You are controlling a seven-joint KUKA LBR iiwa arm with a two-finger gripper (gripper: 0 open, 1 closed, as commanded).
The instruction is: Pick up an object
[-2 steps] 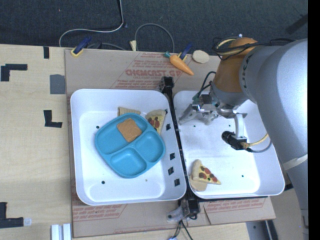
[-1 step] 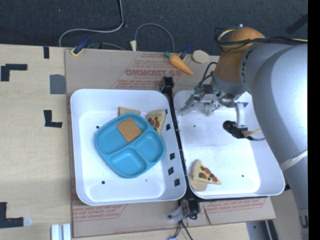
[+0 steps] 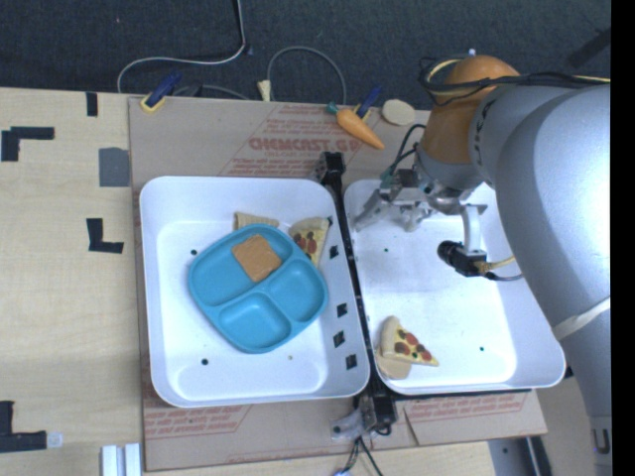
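- Step: approach, nothing grasped. Gripper (image 3: pixel 395 206) hovers at 12 o'clock of the right bin (image 3: pixel 496 365); can't tell if it is spread or closed.
- Nearest target: pizza slice (image 3: pixel 402 348) at that bin's 7 o'clock, well apart from the gripper.
- Next: travel toward 7 o'clock, centre over slice, descend.

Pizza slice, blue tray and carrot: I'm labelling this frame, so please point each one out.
Pizza slice (image 3: pixel 401 347): camera view, right bin, on its topped face.
Blue tray (image 3: pixel 260 291): camera view, left bin, on its lower compartment.
Carrot (image 3: pixel 358 128): camera view, on the cardboard behind the bins, on its orange body.
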